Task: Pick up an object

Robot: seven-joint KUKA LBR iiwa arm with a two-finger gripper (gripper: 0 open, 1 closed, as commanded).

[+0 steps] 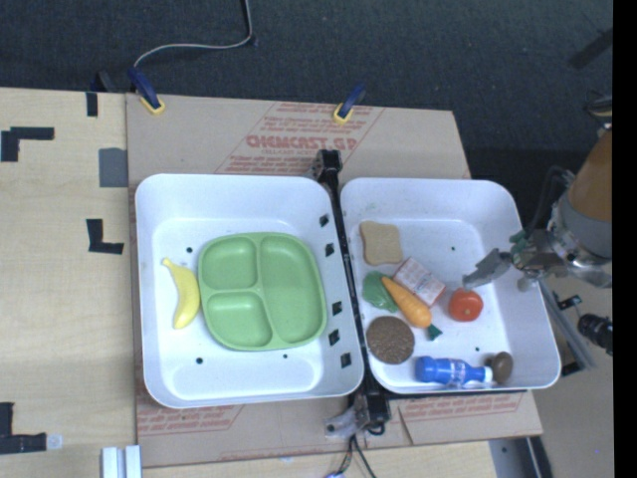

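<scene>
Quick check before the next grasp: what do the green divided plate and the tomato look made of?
The green divided plate looks like matte moulded plastic: uniform colour, soft rounded compartment ridges. The tomato seems to be glossy plastic toy food, with a small highlight on a smooth red skin; rubber is possible.

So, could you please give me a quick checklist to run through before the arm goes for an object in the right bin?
1. Gripper over the right bin: ok.
2. Nothing between the fingers: ok.
3. Nearest target, tomato, unobstructed: ok.
4. Gripper directly above the tomato: not ok, it sits up and to the right.
5. Carrot free to lift: not ok, it lies against the box.
6. Finger opening wide enough: cannot tell.
</scene>
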